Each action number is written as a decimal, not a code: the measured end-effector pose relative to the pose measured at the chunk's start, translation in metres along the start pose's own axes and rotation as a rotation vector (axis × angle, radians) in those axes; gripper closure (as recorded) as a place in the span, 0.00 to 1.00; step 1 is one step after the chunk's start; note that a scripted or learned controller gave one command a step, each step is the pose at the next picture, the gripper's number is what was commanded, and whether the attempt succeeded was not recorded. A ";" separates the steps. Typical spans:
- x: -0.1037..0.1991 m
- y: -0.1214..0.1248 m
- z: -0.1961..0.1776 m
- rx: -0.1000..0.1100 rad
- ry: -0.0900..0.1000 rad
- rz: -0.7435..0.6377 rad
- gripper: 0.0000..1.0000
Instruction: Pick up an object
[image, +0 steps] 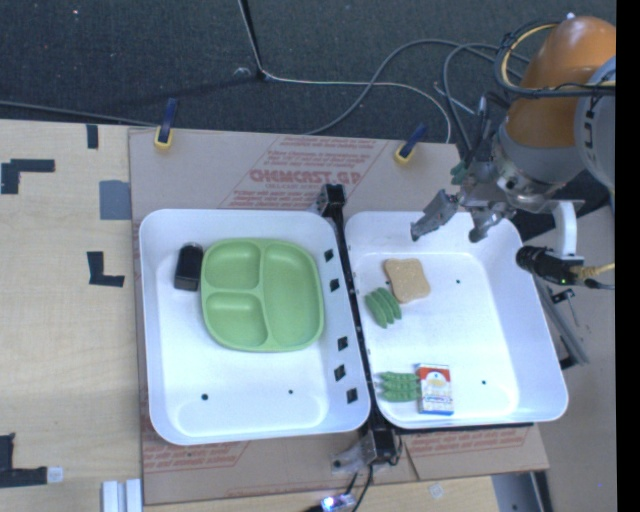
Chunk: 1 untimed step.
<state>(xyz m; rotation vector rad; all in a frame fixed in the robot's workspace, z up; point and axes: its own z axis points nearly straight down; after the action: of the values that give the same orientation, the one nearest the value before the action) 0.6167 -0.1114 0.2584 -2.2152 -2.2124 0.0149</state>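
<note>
Where right bin holds bread, tool spread

— How many bins do you see?
— Two white bins — you'll count one green divided plate and one black block in the left.
— And your right bin?
— One bread slice, two green pieces, one small box.

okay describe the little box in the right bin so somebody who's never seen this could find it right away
Look in the right bin, along its near edge. The small red and white box lies there, touching a green pea pod on its left. It is the one printed, boxy item; the others are green pods and tan toast.
</note>
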 end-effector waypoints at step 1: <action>0.000 0.002 -0.008 -0.013 -0.001 -0.003 0.00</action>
<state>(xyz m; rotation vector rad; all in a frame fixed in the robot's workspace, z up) 0.6188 -0.1112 0.2662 -2.2191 -2.2227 0.0022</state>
